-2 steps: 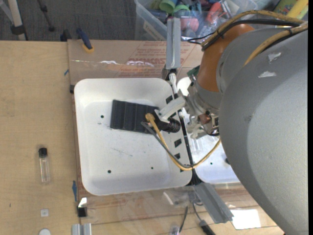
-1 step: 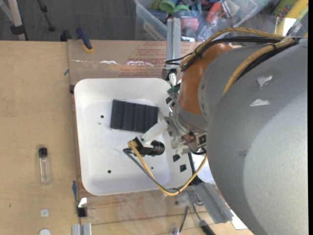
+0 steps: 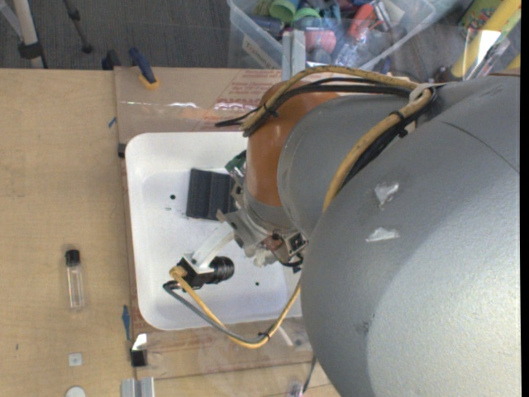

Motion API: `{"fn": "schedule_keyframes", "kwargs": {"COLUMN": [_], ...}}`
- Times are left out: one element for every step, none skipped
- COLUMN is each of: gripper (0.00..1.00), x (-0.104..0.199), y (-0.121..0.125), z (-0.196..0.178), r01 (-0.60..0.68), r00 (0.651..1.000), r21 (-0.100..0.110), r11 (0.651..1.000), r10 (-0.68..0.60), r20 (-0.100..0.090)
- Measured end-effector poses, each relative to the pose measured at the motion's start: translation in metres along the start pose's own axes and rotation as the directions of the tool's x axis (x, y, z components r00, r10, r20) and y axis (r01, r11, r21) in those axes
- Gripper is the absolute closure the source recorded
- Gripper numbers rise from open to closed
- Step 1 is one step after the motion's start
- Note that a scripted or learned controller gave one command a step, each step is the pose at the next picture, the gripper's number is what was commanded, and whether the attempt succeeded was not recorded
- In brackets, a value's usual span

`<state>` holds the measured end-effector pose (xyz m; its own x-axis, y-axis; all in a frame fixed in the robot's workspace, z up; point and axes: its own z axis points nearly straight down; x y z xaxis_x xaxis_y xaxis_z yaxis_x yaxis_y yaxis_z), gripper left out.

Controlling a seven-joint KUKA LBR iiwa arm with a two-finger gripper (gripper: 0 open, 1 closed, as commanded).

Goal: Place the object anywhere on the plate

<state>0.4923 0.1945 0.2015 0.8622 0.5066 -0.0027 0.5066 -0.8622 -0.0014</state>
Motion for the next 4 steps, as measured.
{"fn": "schedule_keyframes", "kwargs": {"gripper": [1.00, 1.00, 1.00, 1.00], "x": [0.051, 0.039, 0.009, 0.009], "y": [0.046, -0.011, -0.030, -0.031], "z": [0.039, 0.110, 0.110, 0.101], "r01": [0.150, -0.197, -0.025, -0.024], "r00": [0.989, 0.980, 1.000, 1.000], "r21": [-0.001, 0.000, -0.004, -0.004], "r11": [0.989, 0.980, 1.000, 1.000], "r10": [-0.150, 0.197, 0.024, 0.024], "r20": [0.000, -0.004, -0.018, -0.016]}}
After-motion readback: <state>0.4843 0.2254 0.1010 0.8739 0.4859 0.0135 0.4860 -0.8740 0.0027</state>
